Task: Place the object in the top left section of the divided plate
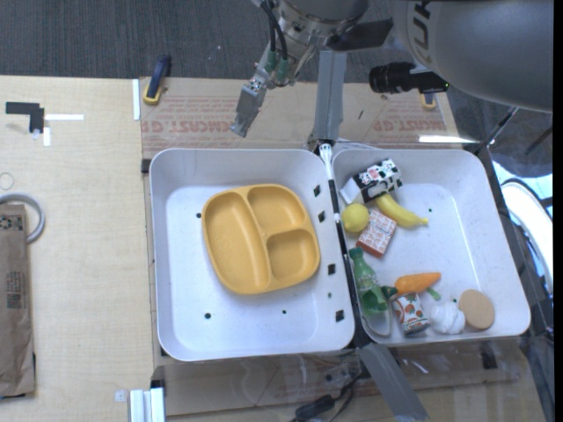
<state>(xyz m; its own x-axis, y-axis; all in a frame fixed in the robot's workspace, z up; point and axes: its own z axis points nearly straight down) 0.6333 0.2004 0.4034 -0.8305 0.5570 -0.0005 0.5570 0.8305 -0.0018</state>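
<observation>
You've got the yellow divided plate (261, 237) in the left bin (167, 262), light wood bench (70, 236) around; gripper (283, 55) at far edge, jaw state unclear.

The arm (457, 25) is cut off by the top edge.

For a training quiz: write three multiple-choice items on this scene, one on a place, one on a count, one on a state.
1. Which bin holds the divided plate? A left B right C neither
2. How many sections has the plate? A two B three C four
3. What lies in the plate's sections? A a banana B a carrot C nothing

Answers: 1 A, the yellow plate sits in the left bin. 2 B, one long section and two smaller ones. 3 C, the banana and carrot lie in the right bin.
</observation>
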